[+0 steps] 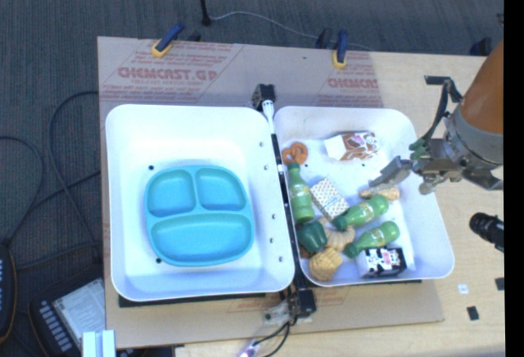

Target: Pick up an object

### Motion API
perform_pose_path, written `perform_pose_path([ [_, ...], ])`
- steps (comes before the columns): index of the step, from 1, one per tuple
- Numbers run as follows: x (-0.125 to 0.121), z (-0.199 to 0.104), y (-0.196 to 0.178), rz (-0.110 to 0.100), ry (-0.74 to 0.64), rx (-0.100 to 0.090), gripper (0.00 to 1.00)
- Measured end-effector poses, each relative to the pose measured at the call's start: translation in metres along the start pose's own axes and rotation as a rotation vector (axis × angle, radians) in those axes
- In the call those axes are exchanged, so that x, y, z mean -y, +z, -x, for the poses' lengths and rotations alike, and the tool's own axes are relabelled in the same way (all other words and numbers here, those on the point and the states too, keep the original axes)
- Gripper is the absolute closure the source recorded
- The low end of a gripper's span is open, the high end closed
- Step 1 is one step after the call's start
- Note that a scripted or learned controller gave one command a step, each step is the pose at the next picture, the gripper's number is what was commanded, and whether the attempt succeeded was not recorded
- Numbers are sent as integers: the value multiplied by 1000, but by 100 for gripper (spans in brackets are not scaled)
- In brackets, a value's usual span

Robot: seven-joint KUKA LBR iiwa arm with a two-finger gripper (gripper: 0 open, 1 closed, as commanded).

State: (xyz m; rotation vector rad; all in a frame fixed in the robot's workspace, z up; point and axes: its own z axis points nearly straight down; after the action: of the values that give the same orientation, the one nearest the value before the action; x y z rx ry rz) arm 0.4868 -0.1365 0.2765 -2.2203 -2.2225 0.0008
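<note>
Nearest you, at the near edge of the right bin (426,265), sits a small black-and-white box (383,260); its print is too small to read. Just left of it you have a tan knobbly lump (325,264) and a dark green piece (310,235). Two green bottle-shaped toys (373,237) lie tilted in the middle of that bin, one just beyond the other, and a third green bottle (300,196) stands along the bin's left wall. Beside it rests a small checked packet (329,198), its writing not legible. Farther back you see a brown pretzel (295,154) and a white wrapper with a brown picture (352,146).

Your gripper (391,176) hangs over the right side of this bin, above the pile, with its dark fingers (385,178) pointing left. You cannot tell from this angle whether they are spread or closed, and nothing shows between them.

In the left bin (131,130) lies a blue divided plate (198,214) with three compartments.

On the brown board (123,73) under the far edge you can read red lettering, "CHEMCAST GP", printed upside down, and again partly at the right. Two clamps (168,39) grip that far edge.
</note>
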Motion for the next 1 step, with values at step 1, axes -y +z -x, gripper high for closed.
perform_pose_path([
  [1,-12,14,134,-4,1,-1,0],
])
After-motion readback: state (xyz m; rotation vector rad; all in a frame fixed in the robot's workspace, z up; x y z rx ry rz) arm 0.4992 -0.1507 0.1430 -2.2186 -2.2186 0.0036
